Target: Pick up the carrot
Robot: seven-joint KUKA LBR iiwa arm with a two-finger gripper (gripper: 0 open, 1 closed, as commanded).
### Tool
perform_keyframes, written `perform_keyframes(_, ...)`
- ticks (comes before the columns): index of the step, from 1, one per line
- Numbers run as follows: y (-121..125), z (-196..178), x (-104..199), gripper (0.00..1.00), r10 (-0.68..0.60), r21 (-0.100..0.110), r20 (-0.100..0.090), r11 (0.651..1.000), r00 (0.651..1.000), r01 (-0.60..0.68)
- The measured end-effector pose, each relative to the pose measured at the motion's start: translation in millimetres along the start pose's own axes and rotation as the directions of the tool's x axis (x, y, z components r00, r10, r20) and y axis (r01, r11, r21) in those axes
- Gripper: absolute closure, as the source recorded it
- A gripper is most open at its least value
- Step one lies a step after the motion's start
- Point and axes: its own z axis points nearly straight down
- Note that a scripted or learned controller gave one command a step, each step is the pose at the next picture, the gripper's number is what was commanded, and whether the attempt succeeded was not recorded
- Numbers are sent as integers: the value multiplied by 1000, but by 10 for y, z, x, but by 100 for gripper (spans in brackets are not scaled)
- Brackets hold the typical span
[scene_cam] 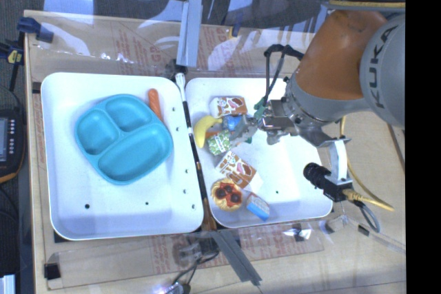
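The carrot [154, 104] is a small orange stick lying in the left bin [62, 196], just off the upper right edge of the blue divided plate [124, 138] and close to the bin's right wall. My gripper [249, 126] hangs low over the right bin [303, 206], above the pile of toy food near its middle. It is well to the right of the carrot, across the wall between the two bins. The grey arm with its orange band [337, 58] covers the right bin's upper right part.
Under and around the gripper in the right bin lie a yellow banana [204, 128], several printed snack packets [229, 107], a round pizza toy [227, 195] and a small blue block [258, 207]. A black fitting with cables [322, 180] hangs from the wrist.
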Motion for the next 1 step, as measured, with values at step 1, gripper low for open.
perform_keyframes(1, 752, 561, -399, 0, -417, -2, 3, 909, 909, 417)
